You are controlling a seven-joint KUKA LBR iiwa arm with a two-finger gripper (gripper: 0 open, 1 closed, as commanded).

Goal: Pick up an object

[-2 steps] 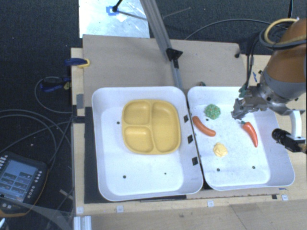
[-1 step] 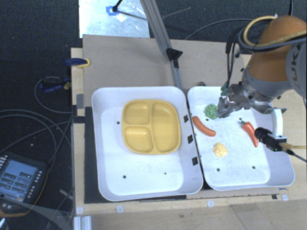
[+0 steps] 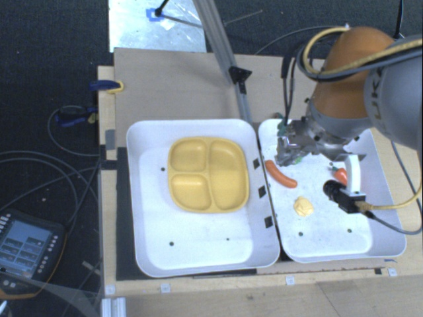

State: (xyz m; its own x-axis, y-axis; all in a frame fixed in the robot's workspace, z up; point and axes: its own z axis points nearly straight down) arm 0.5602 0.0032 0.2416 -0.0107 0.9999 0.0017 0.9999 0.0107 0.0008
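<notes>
In the right bin an orange-red sausage lies slantwise near the left wall. A small pale yellow lump rests a little below it, toward the bin's middle. A small orange-red piece shows further right, partly hidden by the robot's bracket. My gripper hangs over the upper left part of the right bin, just above the sausage's upper end. I see nothing between its fingers.
A yellow plate with three compartments sits in the left bin. A slanted metal pole crosses behind the bins. Cables and a handheld pendant lie on the floor at left.
</notes>
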